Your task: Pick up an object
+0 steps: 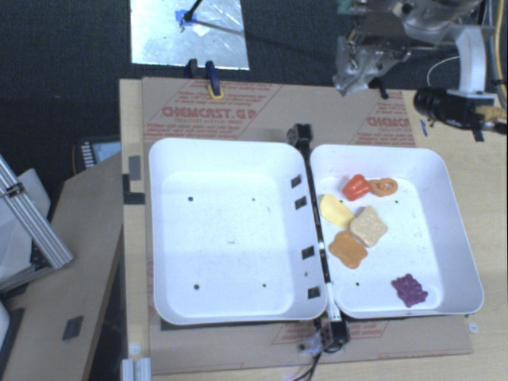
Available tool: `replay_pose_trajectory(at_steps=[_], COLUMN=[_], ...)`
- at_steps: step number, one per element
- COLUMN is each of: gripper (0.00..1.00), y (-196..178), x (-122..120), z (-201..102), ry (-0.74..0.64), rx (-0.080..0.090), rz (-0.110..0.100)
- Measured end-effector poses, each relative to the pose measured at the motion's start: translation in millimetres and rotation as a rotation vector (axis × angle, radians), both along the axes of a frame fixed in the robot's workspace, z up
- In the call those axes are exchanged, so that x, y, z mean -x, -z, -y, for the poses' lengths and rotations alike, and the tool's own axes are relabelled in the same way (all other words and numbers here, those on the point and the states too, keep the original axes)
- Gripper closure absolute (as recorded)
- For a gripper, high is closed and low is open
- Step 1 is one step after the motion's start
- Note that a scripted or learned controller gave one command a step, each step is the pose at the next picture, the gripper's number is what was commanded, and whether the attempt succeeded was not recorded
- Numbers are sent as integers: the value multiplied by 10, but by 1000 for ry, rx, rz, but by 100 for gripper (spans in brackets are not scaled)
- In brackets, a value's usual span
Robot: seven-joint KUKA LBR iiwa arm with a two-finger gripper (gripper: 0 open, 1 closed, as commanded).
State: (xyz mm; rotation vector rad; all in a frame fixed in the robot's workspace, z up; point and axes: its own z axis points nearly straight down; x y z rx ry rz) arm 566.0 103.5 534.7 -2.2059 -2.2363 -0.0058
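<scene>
The right bin point(448, 213) holds several toy foods. A red pepper point(355, 186) lies beside an orange pretzel-like ring point(384, 186) near the bin's back. A yellow piece point(335, 210), a beige cracker point(368, 226) and an orange-brown biscuit point(348, 249) cluster left of centre. A purple grape bunch point(409, 290) lies near the front right. My gripper point(355, 74) hangs high above the bench's back edge, behind the right bin, with nothing visibly in it.
The left bin point(226, 228) sits beside the right one, joined by a black hinge strip point(313, 228). A shiny metal sheet point(189, 21) lies at the back left, with a blue and yellow clamp point(213, 82) at the board's edge.
</scene>
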Motion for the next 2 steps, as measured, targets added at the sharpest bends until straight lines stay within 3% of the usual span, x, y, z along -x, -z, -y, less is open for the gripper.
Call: replay_pose_trajectory(at_steps=[1,2], gripper=[100,100], y=[-3,9], x=[74,-244], z=[-820,-1337], ry=[1,6], rx=[-1,1], rz=[0,-1])
